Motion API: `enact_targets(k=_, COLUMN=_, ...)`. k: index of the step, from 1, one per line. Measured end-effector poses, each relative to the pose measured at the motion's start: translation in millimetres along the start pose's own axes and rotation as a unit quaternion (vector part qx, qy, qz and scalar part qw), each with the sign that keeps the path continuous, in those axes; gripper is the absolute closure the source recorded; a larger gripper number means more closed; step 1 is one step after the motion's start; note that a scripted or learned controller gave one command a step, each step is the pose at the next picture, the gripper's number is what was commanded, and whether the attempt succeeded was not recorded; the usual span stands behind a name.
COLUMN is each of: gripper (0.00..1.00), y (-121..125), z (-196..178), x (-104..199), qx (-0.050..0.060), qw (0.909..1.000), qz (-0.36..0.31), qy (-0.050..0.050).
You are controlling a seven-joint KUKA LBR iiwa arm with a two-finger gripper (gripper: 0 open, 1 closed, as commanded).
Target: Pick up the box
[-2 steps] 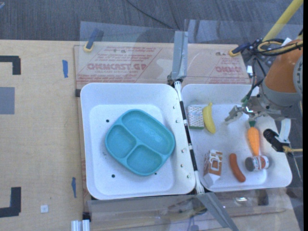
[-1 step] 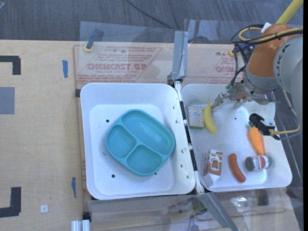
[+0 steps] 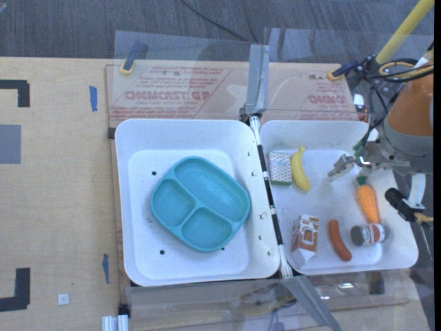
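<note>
White bins (image 3: 131,143) sitting side by side on a wooden bench (image 3: 55,205), clear sheet taped down behind them. Sitting in the left bin: a teal plate (image 3: 200,202) with three compartments, turned at an angle, nothing on it. Lying in the right bin (image 3: 406,254): a banana (image 3: 299,169) near the upper left, touching or just beside a small checkered sponge (image 3: 279,167) against the left wall. Resting lower down near the front left corner: the box (image 3: 306,233), a little carton with orange and white print, tilted a bit, well apart from the gripper. Lying just to its right: a sausage (image 3: 339,239), then a can (image 3: 368,234) on its side. Sitting above the can: a carrot (image 3: 368,203), pointing roughly up and down. Reaching in from the right: the arm (image 3: 411,119) with its orange band, hanging over the right bin's upper right part. Gripper (image 3: 342,164) pointing left toward the banana, fingers spread apart, gripping nothing, hovering between banana and carrot but touching neither as far as can be told. Yellow pole (image 3: 410,23) slanting across the top right corner, cables bunching near it.
</note>
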State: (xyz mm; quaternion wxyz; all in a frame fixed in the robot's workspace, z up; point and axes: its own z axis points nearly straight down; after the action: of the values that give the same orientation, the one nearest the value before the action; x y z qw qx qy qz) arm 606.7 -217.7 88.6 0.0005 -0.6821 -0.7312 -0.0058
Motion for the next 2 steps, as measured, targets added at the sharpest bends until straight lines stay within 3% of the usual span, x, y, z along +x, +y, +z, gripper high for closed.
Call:
enact_targets(k=1, gripper=0.0, y=23.8, z=2.1, x=41.0, qx=0.0, qw=0.9996, qz=-0.027, qy=-0.006)
enact_targets(k=2, gripper=0.0, y=61.6, z=1.7, x=-0.6, qx=0.01, qw=0.9996, qz=-0.027, qy=0.006)
